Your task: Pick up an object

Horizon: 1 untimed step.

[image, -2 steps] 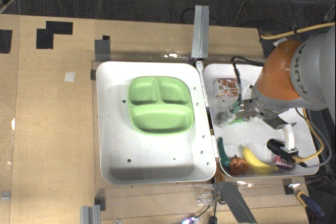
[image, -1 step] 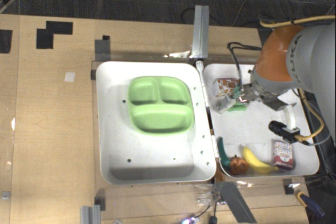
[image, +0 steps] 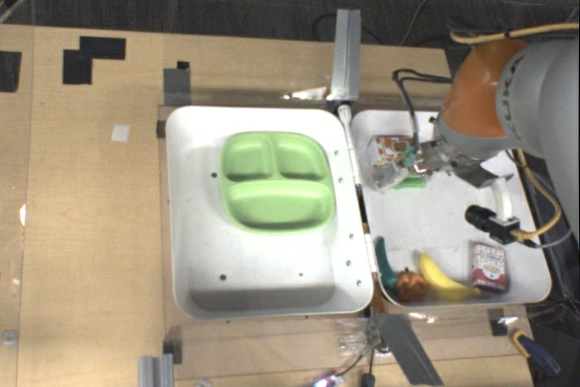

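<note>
Your grey arm with the orange band (image: 507, 95) is leaning in over the right white bin (image: 453, 222), and the two-finger gripper (image: 419, 160) sits low at the bin's upper left area, right by a small red-and-white printed packet (image: 390, 148). There's something green and something pale at the tip, but from this slanted view you can't make out what it is, and whether anything is caught there I cannot tell.

So, progress: by my read, you're at the reach-and-grasp stage, not past it. Nothing is visibly lifted clear of the bin. The packet looks to be lying on the bin floor just beside the gripper.

The other candidates sit well apart from it, along the near edge of the same bin: a yellow banana (image: 444, 278), a small reddish round fruit (image: 412, 285) touching or just beside it, a dark green curved piece (image: 384, 260) against the left wall, and a small red-and-white carton (image: 488, 266) at the right.

Over in the left white bin (image: 195, 222), a light green sectioned plastic tray (image: 276, 179) lies flat.

What's left, as I judge it: a confirmed grip and a lift.
</note>
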Available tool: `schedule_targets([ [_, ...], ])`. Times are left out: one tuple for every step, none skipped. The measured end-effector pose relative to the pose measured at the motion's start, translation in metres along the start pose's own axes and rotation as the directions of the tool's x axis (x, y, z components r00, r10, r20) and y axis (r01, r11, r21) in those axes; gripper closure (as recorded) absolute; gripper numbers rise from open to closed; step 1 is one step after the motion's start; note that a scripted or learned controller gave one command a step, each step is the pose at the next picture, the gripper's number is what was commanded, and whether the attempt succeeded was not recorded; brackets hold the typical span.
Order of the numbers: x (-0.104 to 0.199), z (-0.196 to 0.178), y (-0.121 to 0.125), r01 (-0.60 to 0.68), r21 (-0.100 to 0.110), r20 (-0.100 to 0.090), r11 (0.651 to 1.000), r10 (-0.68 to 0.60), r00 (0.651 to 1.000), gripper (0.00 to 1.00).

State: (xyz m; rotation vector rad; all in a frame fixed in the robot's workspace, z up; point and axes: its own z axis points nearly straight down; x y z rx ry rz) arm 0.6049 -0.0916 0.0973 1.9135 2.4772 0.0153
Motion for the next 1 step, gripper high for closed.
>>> schedule_targets([
  [0.0535,-0.0854,0.0650,-0.006,0.012,-0.002,1.000,0.006,1.000,1.00],
])
